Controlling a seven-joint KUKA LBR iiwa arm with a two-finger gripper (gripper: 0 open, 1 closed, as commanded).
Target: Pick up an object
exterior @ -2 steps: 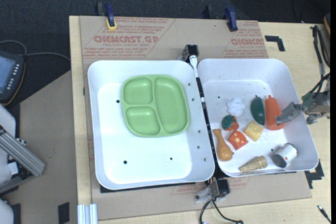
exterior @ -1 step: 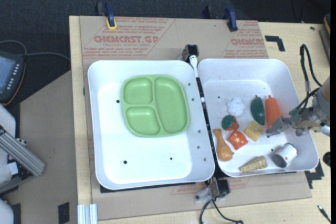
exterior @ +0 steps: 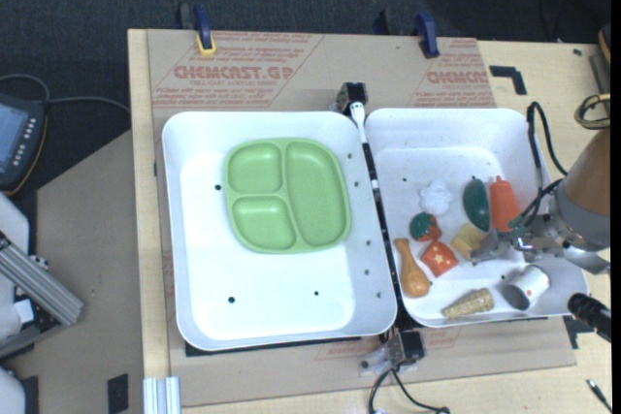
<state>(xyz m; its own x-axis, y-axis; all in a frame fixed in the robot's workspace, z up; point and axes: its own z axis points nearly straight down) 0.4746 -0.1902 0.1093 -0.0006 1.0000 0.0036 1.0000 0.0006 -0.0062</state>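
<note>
Gripper (exterior: 495, 245) low over the right bin (exterior: 408, 136), just right of the yellow block (exterior: 468, 238) — can't tell how it's set, nothing visibly held.

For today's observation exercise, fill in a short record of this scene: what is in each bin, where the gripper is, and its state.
left bin: green divided plate
right bin: toy foods, among them a carrot, a butternut squash, an ice cream cone, plus a white cup
gripper: low over the right bin, beside the carrot
gripper state: cannot tell
</note>
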